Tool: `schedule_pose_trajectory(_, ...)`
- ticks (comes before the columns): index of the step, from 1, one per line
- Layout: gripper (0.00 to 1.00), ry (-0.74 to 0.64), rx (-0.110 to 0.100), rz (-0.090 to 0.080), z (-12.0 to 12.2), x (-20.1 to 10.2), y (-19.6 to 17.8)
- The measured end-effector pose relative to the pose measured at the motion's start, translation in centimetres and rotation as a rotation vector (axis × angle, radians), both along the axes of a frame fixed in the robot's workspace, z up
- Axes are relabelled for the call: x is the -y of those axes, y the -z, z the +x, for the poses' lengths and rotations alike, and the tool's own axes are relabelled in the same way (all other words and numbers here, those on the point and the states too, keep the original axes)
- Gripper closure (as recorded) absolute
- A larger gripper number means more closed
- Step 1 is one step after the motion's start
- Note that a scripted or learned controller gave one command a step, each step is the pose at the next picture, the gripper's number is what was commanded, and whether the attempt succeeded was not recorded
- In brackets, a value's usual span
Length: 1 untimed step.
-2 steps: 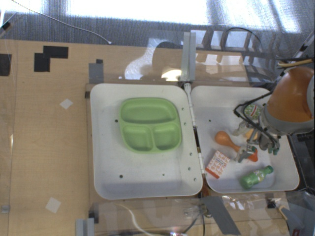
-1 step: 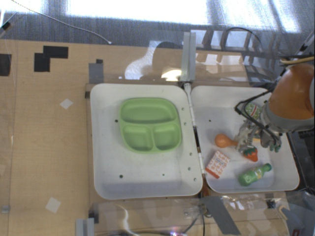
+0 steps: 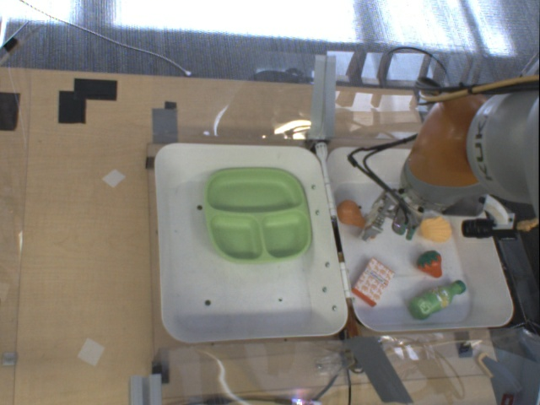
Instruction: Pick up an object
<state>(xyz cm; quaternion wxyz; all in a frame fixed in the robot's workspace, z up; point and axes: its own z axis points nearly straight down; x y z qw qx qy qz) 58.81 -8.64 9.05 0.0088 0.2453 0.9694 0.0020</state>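
Crowding the pincer [image 3: 381,222], grip unclear: egg [image 3: 350,213], lemon [image 3: 435,229], strawberry [image 3: 430,263], carton [image 3: 373,281], green bottle [image 3: 436,299].

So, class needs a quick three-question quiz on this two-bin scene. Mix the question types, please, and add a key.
1. True or false: the green divided plate lies in the right bin.
2. Which item lies nearest the green bottle? A) strawberry B) brown egg C) green divided plate
3. Fill in: the gripper hovers over the ____ bin.

Key: 1 false; 2 A; 3 right
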Motion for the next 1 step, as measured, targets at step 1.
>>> schedule_pose_trajectory(1, 1.00, 0.051, 0.000, 0.004, 2.53, -6.63, -10.12)
